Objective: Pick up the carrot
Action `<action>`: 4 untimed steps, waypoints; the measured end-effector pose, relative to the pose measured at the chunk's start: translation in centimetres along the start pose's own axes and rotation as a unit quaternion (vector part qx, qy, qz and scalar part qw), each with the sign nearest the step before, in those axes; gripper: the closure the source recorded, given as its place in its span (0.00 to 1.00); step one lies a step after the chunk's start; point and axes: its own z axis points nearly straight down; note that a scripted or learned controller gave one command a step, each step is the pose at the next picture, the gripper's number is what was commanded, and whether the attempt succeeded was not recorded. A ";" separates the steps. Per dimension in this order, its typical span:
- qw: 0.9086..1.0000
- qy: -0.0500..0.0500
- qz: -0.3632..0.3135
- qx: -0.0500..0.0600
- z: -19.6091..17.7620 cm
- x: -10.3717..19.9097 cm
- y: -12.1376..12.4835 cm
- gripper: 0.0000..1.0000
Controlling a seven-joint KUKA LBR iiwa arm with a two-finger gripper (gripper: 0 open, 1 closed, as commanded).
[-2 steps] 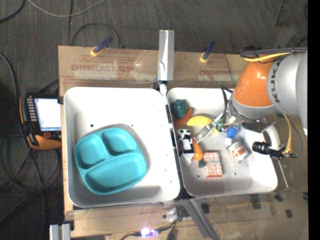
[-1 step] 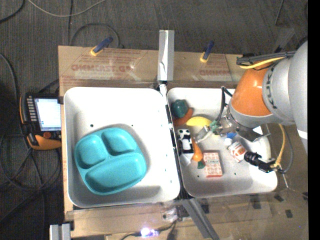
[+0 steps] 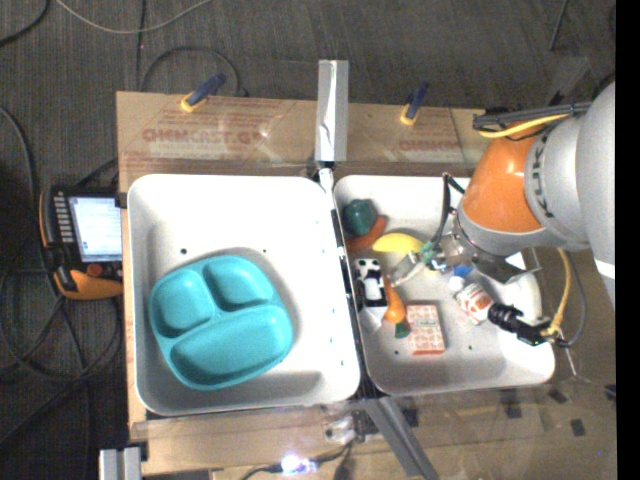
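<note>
The carrot [image 3: 396, 308] is a small orange piece with a green end. It lies in the right bin [image 3: 520, 368] near the bin's left side, pointing toward the front. My gripper [image 3: 428, 256] hangs low over the middle of that bin, just up and to the right of the carrot and beside a yellow fruit [image 3: 396, 245]. Nothing shows between the gripper and the carrot, and the wrist hides the gripper's tips.
Around the carrot lie a black-and-white item [image 3: 371, 281], an orange patterned box [image 3: 425, 329], a small white and red bottle [image 3: 473, 300] and a teal object [image 3: 359, 213] on something orange [image 3: 364, 239]. A teal divided plate [image 3: 222, 318] sits in the left bin [image 3: 150, 208].
</note>
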 end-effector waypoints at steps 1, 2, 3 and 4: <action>0.999 0.007 0.051 0.003 0.2 3.0 -5.4 0.00; 1.000 0.018 -0.002 0.015 -8.9 5.4 -2.2 0.00; 1.000 0.014 -0.001 -0.003 -1.9 3.8 -4.8 0.00; 1.000 0.018 -0.004 0.014 -8.9 4.1 -4.0 0.00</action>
